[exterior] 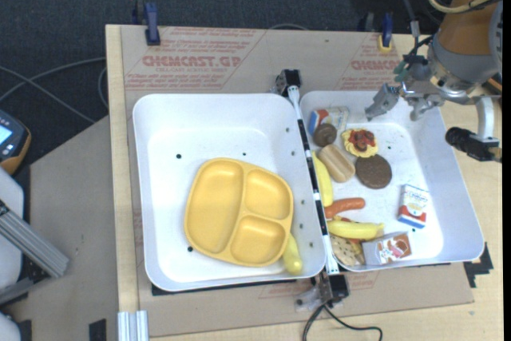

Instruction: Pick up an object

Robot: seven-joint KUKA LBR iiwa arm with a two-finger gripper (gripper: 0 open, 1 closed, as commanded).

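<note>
- Candidate objects lie in the right bin [455,196]: a brown disc, likely a toy patty [373,171], near the middle; a hot dog bun [336,163] just left of it; a small pizza-like piece [360,142] above; a red sausage [345,205] and a banana [354,230] lower down; a small carton [413,205] toward the right wall.
- None of these is lifted; all rest on the bin floor.
- The claw [403,101] hangs above the bin's upper right corner, apart from every item. Its fingers appear spread, with nothing between them, though the angle makes this hard to confirm.
- Step in hand, as judged: approach, before any descent or grasp.
- Next move calls for travel toward a chosen item, then a straight descent; the patty and the carton stand clearest of neighbours.
- The left bin [160,124] holds a yellow divided plate [238,210], with a yellow piece [292,258] at its lower edge.
- Both bins sit on the counter [207,60].
</note>
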